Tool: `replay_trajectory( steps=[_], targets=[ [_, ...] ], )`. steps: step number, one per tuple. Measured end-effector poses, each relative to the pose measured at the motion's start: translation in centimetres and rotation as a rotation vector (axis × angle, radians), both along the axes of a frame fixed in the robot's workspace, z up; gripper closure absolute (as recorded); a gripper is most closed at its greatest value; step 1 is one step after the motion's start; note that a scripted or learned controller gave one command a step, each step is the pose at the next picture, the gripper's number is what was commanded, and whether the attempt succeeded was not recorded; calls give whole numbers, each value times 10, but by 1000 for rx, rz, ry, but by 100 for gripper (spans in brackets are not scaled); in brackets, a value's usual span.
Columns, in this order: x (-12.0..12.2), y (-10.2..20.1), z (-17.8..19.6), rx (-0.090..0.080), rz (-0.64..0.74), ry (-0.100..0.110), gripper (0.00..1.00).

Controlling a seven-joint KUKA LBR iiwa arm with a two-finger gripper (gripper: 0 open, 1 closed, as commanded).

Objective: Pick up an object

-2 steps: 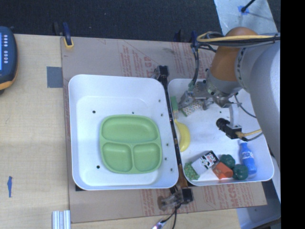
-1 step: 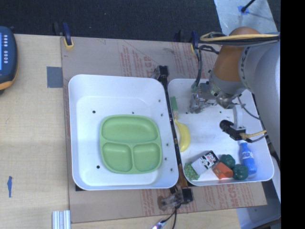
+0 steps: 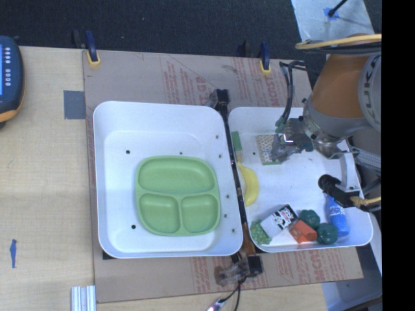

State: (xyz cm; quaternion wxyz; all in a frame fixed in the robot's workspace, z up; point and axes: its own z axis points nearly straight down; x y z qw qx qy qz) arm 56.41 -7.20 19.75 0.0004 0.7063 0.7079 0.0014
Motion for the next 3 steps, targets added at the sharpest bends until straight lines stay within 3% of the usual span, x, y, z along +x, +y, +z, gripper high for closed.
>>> replay_trajectory(
  steps=[1, 2, 3],
  targets=[
    [0, 0, -6, -1, 1, 7, 0],
    [75, -36, -110, -3, 2, 11, 0],
    [77, -36, -93, -3, 6, 6, 100]
  ],
)
